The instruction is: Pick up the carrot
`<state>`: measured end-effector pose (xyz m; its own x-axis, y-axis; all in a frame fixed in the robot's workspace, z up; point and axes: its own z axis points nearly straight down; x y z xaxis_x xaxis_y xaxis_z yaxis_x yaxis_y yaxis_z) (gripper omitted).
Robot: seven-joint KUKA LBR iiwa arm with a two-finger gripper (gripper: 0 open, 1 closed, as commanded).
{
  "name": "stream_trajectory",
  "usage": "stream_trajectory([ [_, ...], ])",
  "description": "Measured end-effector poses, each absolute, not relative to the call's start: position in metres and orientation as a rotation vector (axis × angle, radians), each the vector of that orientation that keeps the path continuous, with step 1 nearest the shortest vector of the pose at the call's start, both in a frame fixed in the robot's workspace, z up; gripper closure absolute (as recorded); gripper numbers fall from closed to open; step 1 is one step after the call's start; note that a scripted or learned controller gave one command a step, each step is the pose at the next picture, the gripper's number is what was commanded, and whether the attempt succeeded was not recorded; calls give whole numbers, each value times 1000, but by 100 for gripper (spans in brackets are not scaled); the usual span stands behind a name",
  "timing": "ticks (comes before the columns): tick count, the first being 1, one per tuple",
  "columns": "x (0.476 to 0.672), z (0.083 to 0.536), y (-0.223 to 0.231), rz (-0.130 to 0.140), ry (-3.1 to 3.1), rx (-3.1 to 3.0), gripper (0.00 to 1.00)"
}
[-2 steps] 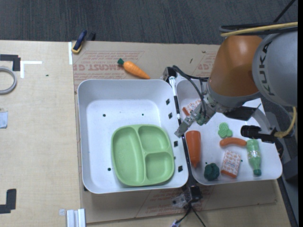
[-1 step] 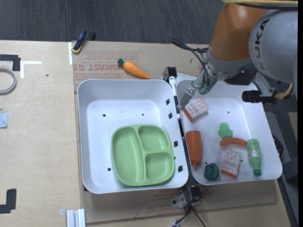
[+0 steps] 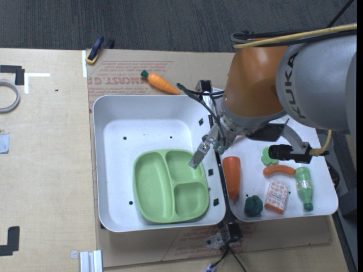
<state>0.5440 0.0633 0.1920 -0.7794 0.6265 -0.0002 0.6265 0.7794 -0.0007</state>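
Orange with a green top, the carrot (image 3: 161, 83) lies on the cardboard surface (image 3: 130, 72) just beyond the left bin's (image 3: 113, 169) far rim. My tool (image 3: 205, 149) hangs over the divide between the bins, beside a green divided plate (image 3: 164, 188); I cannot tell whether it is spread or pressed together.

Light green three-compartment plastic tray (image 3: 169, 187), lying flat in the left white bin (image 3: 113, 152). Right white bin (image 3: 326, 200) holds: orange-red cylindrical toy (image 3: 231, 174) beside the dividing wall; dark green broccoli-like lump (image 3: 253, 205) near the front; small red-and-white printed packet (image 3: 277, 196); green plastic bottle (image 3: 304, 188); small orange sausage-shaped piece (image 3: 279, 170). Blue-and-yellow marker (image 3: 95, 49) lies on the cardboard sheet (image 3: 45, 169).
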Motion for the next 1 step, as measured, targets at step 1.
stream_trajectory([
  [1, 631, 192, -6, 0, -2969, -1035, 0],
])
